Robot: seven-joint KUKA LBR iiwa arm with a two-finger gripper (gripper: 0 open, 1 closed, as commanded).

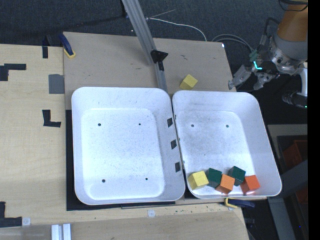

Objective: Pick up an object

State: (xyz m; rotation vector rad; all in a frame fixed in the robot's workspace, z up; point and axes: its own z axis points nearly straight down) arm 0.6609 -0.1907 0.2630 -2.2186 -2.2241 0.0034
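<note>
claw [248, 77] parked off the right white plastic bin's [260, 134] far corner, grip state indeterminable, nothing lifted; small coloured cubes [225, 179] clustered at near edge, pick wholly outstanding.

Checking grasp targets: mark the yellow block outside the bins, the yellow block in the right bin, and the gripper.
Yellow block outside the bins [189, 81], camera view, top face.
Yellow block in the right bin [198, 179], camera view, top face.
Gripper [248, 79], camera view, between its tips.

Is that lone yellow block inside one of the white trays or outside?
Outside. The yellow block lies on the brown board just beyond the right tray's far rim, apart from the blocks inside.
</note>
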